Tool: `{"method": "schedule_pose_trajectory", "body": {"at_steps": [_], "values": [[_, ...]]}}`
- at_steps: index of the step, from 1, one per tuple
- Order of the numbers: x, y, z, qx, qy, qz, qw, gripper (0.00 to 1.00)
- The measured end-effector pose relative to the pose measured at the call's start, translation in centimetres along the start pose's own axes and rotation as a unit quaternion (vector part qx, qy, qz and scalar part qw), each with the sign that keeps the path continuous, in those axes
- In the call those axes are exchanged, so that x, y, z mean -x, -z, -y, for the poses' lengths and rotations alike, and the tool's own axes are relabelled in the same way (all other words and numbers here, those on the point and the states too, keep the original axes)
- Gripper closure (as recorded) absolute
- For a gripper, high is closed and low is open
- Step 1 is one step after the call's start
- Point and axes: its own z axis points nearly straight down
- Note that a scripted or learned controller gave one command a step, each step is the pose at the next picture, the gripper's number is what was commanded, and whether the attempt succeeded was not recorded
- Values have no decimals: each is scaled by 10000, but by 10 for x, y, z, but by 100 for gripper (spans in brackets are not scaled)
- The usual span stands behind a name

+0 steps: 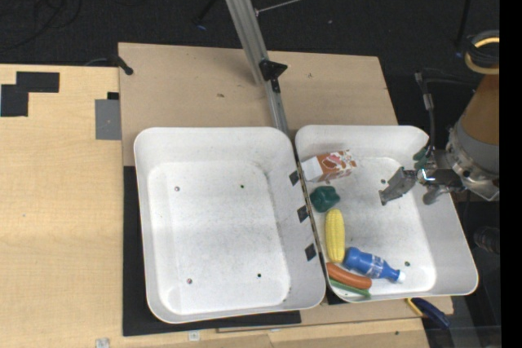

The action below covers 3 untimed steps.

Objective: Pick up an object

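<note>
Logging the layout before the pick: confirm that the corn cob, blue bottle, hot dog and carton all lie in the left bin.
Wrong bin. The camera view shows the corn cob, blue bottle, hot dog and carton all in the right bin, along its left side.

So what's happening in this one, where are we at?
The arm reaches in over the right bin, its tool hovering above the bin's bare floor with nothing between its fingers. The toys lie apart from it along that bin's left side: a small carton, a green piece, a corn cob, a blue bottle and a hot dog. Nothing has been picked up yet.
</note>
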Motion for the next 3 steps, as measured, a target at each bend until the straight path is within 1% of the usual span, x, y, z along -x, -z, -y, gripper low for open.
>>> {"method": "schedule_pose_trajectory", "body": {"at_steps": [1,2,3], "values": [[1,2,-1,27,-14,7,10000,0],[-4,-45,-7,2,-13,2,10000,0],[-8,-109,-6,-11,-9,-3,10000,0]]}}
